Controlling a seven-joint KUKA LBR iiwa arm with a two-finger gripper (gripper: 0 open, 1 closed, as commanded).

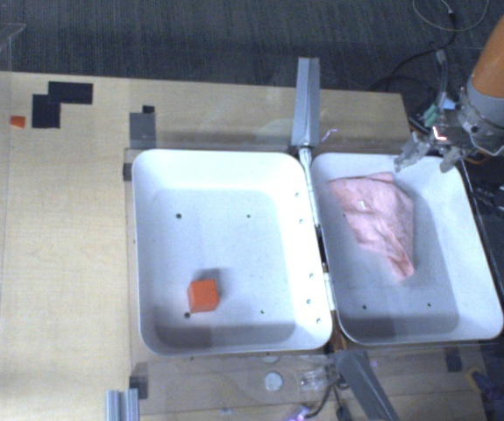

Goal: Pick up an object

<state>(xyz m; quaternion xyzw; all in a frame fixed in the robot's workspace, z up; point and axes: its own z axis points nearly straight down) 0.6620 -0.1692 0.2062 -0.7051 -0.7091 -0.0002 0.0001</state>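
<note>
A: Where's the hand (428,154) rn?

B: Upper right of the camera view, over the far right corner of the right bin (462,261). Two fingers (407,158) splayed apart, nothing between them, so it's released. Grey wrist w/ the orange band (501,46) sits just above it, at the frame edge.

A: And stuff to pick?

B: Two things. Pink cloth (380,219), crumpled, lies in the right bin, far half, stretching from near the back wall down toward the middle. The left fingertip hangs just beside the cloth's far right corner; can't tell if it touches.

A: Other one?

B: Small orange block (203,296) in the left bin (159,235), near-left part of the floor, sitting flat, well apart from the hand. It casts a short shadow to the upper right.

A: Bins themselves?

B: Both white, shallow, side by side, rims touching along the middle. A grey metal strip (305,103) runs back from that seam.

A: Anything else on the table (50,261)?

B: Black L-shaped patch (57,102) far left w/ a tiny orange square (17,122) beside it. Cables (436,16) loop on the dark floor behind the arm.
</note>
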